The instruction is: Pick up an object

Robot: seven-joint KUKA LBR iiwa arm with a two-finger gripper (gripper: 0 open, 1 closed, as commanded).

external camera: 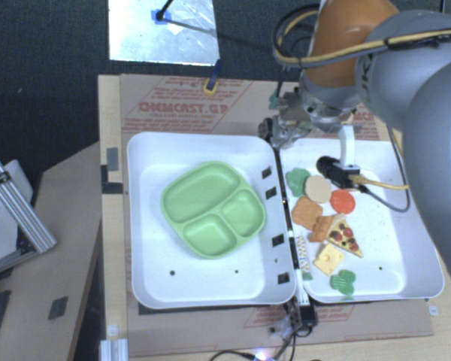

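Observation:
Several toy foods lie in the right bin (406, 269): a green leafy piece (296, 179), a tan round biscuit (318, 189), a red slice (343, 201), an orange waffle (306, 213), a pizza slice (345, 236), a yellow cheese wedge (329, 259) and a green sprig (345, 280). My gripper (283, 132) hangs over the far end of the divider between the bins, above and behind the green leafy piece. Nothing shows under it.
A light green divided plate (214, 207) lies in the middle of the left bin (146, 277). The arm's grey bulk covers the right bin's far right side. Brown cardboard (184, 104) lies under both bins, and a foil sheet (163, 21) lies beyond it.

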